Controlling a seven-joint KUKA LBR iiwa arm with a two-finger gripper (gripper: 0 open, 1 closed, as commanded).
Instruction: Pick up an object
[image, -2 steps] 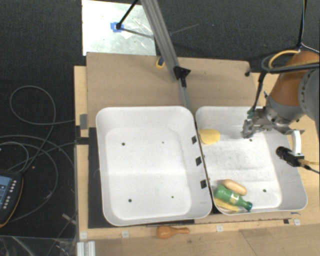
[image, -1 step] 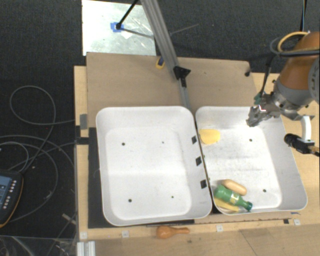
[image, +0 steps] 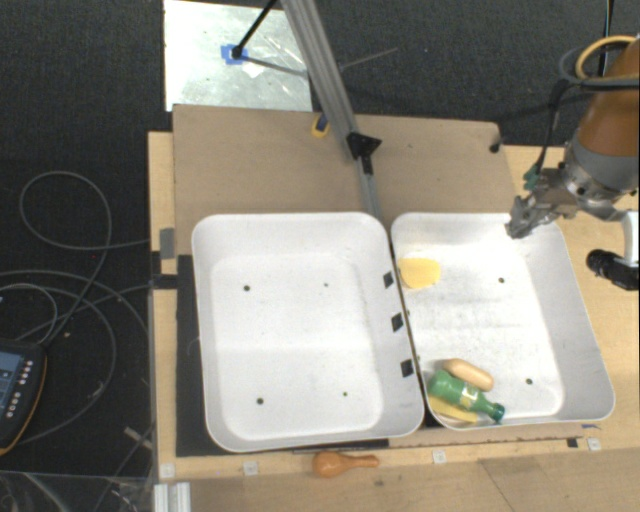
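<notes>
Camera view from above the counter (image: 120, 300): the claw (image: 520, 225) hangs over the upper right corner of the right bin (image: 560, 300), and I cannot tell how it is set; nothing shows in it. A yellow piece (image: 419, 271) lies at that bin's upper left. A green bottle (image: 466, 396) and a tan roll (image: 468, 374) sit touching at its lower left. The left bin (image: 300, 330) lies beside it. An orange gourd (image: 344, 462) rests below the bins.
</notes>
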